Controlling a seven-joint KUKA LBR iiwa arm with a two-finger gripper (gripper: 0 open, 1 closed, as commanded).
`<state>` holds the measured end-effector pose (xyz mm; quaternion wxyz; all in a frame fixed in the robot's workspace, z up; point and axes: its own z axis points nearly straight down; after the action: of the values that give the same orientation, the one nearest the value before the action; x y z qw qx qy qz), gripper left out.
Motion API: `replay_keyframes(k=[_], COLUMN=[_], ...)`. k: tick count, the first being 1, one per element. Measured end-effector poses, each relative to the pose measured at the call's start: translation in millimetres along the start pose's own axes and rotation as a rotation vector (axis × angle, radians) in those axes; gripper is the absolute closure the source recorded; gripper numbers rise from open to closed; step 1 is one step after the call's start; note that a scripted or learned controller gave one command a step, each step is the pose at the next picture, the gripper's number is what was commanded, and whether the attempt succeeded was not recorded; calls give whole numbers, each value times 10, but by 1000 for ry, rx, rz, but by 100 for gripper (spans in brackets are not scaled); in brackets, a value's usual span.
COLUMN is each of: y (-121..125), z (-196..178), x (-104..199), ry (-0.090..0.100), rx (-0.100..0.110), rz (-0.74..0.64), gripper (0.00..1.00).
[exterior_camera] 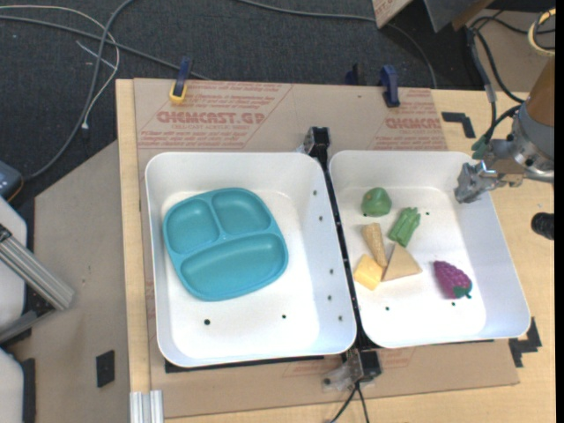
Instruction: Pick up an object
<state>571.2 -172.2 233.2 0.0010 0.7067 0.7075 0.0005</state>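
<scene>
The right bin (493, 236) holds several toy foods: a round green piece (376, 202), a green pepper-like piece (405, 226), a tan cone (376, 241), a yellow block (368, 273), a tan wedge (402, 264) and a purple grape bunch (452, 279). My gripper (471, 186) hangs at the bin's upper right corner, above the rim and well clear of the foods, with nothing seen in it. The grapes lie nearest, below it.
The left bin (172, 324) holds a blue divided plate (226, 241). Blue clamps (181, 78) (389, 86) pin the cardboard at the back edge. Cables run across the dark floor behind. A black clip (317, 139) sits between the bins.
</scene>
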Motion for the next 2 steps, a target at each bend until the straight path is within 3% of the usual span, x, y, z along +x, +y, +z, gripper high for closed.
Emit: replay_keyframes(k=[1, 2], y=[10, 134], z=[-533, -372], x=[0, 435], ry=[-1, 2], rx=[-3, 4], rz=[0, -2], gripper=[100, 100])
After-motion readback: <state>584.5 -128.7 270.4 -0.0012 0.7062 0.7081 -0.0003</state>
